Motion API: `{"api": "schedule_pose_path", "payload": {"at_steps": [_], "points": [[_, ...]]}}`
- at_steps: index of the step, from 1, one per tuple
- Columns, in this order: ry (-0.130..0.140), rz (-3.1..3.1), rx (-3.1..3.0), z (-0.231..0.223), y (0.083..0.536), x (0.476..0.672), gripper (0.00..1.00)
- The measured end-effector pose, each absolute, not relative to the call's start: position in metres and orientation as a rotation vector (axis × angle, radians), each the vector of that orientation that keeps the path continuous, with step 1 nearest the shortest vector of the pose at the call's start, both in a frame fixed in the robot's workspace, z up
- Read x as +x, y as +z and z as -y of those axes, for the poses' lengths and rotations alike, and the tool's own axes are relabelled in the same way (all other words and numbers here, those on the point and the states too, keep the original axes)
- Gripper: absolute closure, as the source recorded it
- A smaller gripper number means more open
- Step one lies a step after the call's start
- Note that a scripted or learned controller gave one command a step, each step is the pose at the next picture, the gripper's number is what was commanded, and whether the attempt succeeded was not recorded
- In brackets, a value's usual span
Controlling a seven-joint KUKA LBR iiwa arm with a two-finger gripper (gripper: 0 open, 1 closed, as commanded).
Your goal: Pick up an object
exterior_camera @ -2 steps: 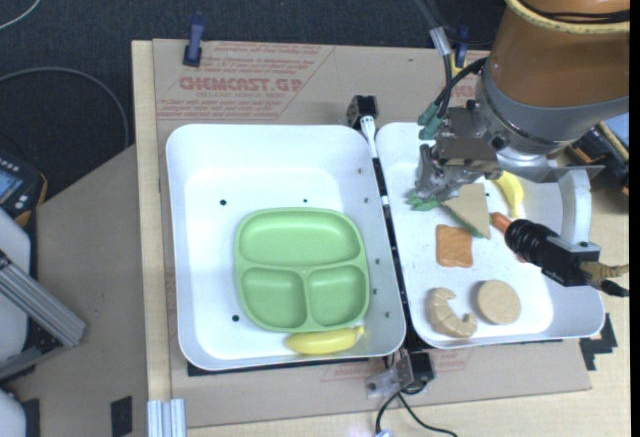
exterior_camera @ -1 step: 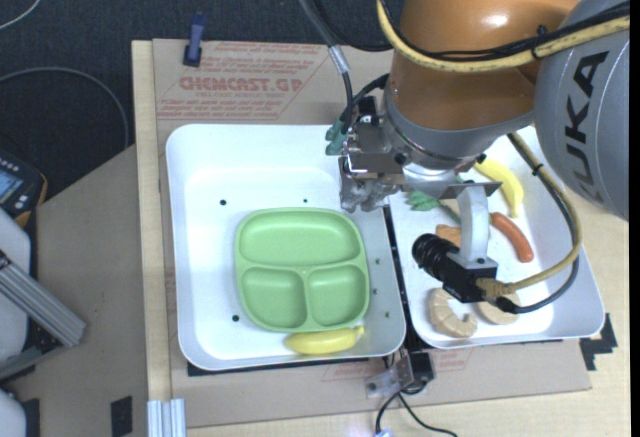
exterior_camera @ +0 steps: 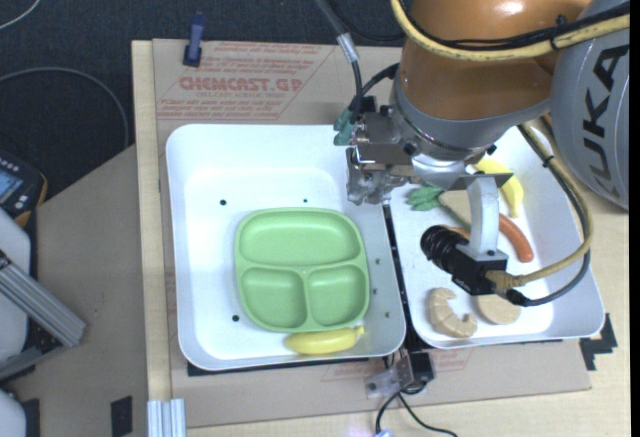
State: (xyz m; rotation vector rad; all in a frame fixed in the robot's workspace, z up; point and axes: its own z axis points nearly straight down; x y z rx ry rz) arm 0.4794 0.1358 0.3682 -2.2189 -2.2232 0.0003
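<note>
The arm (exterior_camera: 480, 15) is reaching in from the right and hanging its gripper (exterior_camera: 367, 183) over the far end of the strip where the two bins are meeting. The gripper is sitting above the rims rather than over any one object, which looks like a pause between targets rather than a grasp. The wrist is hiding the tip from above, so it cannot be told how far the gripper is open, and nothing is showing as held in it. The things to pick are lying in both bins. In the left bin (exterior_camera: 200, 185) a green plate (exterior_camera: 300, 267) is lying flat in the middle, and a banana (exterior_camera: 322, 341) is resting just beside the plate's near edge, close to the bin's near wall, a spot that is probably leaving little room for a grip. In the right bin (exterior_camera: 570, 305) a green leaf (exterior_camera: 424, 195) is lying nearest the gripper, partly under the wrist. A sausage (exterior_camera: 516, 238) and a yellow piece (exterior_camera: 512, 193) are lying further right, and a pastry (exterior_camera: 450, 314) and a biscuit (exterior_camera: 500, 311) are sitting side by side near the near wall. The task is looking unstarted — nothing is lifted, and the leaf is seeming the shortest reach.
</note>
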Motion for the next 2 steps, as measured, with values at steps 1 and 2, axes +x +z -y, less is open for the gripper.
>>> {"api": "schedule_pose_path", "payload": {"at_steps": [1,2], "points": [[0.01,2.214,-2.224,-0.099,0.323,0.479,1.0],[-0.027,2.23,-2.228,-0.093,0.471,0.48,1.0]]}}
